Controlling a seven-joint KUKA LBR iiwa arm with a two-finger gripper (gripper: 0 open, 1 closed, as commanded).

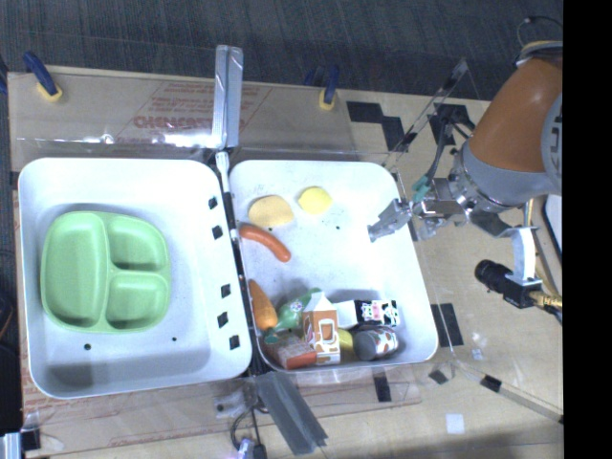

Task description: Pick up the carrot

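One carrot (262,304) by right bin's (406,266) left wall

Green divided plate (105,271) in left bin (38,185); sausage (265,241) in right bin (363,172)

The light is bright and even, and it seems to come from above. The two white bins (402,256) shine the most, and their floors look almost washed out. Soft gray shadows sit along the inside walls of the bins. A darker shadow lies under the green tray (105,268), mostly at its top edge. The clear plastic sheet (182,113) behind the bins has pale glare on it. The floor (287,8) at the top is dark. The picture is a bit grainy and soft. Small things look fuzzy, and the writing on the boxes (325,333) cannot be read.
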